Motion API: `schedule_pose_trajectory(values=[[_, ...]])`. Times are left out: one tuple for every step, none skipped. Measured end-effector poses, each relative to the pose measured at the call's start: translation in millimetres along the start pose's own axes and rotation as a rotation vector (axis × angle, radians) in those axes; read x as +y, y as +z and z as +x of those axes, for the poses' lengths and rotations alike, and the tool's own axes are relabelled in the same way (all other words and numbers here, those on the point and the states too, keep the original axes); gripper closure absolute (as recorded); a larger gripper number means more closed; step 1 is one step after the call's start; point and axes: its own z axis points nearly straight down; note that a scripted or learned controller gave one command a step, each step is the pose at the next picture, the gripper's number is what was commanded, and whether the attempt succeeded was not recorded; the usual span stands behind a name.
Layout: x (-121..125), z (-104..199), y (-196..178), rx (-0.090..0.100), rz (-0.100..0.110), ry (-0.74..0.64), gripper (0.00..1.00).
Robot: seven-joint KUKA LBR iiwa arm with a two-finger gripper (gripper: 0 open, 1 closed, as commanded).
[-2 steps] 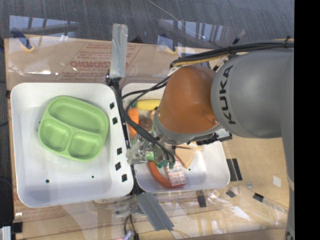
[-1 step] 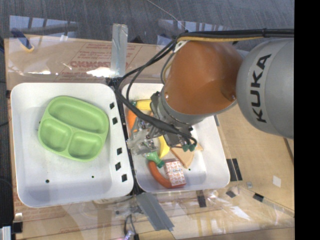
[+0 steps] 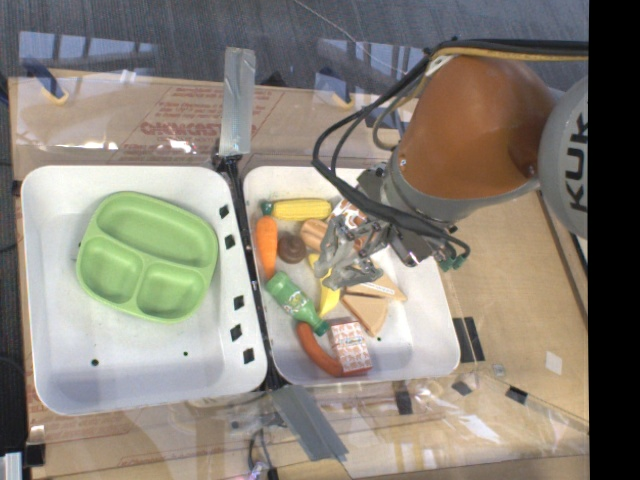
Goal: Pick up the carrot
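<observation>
White bins (image 3: pixel 60 368) on cardboard-covered bench (image 3: pixel 120 118)

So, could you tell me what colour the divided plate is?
Light green plate, clearest in the camera view.

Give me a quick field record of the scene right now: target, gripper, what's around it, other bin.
target: carrot, lying along the left wall of the right bin, not held
gripper: low over the right bin's middle, right of the carrot
neighbours: corn above the carrot, green bottle below it, brown piece beside it
also in bin: sandwich, sausage
left bin: holds a green tray
</observation>
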Motion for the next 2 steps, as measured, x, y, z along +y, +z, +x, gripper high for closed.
schedule_pose_trajectory(values=[[25, -15, 106, 0.012, -0.010, -0.131, 1.00], [58, -79, 102, 0.003, -0.005, -0.125, 1.00]])
